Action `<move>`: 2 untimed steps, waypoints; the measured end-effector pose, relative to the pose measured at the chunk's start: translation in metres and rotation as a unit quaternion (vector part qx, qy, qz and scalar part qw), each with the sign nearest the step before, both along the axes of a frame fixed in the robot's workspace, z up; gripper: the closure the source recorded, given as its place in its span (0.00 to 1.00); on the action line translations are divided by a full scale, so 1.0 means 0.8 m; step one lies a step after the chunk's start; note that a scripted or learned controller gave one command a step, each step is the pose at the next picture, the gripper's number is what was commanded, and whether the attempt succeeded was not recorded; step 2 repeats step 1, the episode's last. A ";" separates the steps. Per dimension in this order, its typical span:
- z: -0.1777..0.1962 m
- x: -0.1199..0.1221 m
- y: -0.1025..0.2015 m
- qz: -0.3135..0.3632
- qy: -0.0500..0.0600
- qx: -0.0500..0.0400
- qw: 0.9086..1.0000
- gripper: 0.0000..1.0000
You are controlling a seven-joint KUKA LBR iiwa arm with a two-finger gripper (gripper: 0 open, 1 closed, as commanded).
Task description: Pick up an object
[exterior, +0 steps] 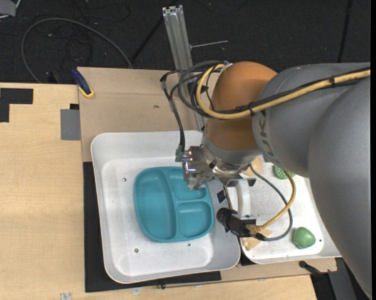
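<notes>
Two shallow white bins are seen side by side on the counter [37, 186], and the arm [319, 130] is reached in from the right, its grey body and orange band [241, 108] bent over the seam between them. The wrist is pointed steeply downward, with the end effector [197, 175] lowered at the inner edge of the left bin [112, 167]. Whether it is released or clenched cannot be told. A teal divided tray [169, 206] is laid flat just below and to the left of the end effector, its upper right rim directly under it. A green object [304, 236] is seen well to the right, in the right bin [281, 245].
</notes>
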State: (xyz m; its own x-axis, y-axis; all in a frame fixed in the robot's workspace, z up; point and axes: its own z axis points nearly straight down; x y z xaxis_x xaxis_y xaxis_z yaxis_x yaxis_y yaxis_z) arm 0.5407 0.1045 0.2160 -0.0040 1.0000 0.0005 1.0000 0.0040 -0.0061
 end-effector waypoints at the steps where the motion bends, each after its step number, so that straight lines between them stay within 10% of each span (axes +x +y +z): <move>1: 0.001 0.000 -0.002 -0.001 0.000 -0.001 1.000 0.00; 2: 0.001 0.000 -0.002 -0.001 0.000 -0.001 1.000 0.00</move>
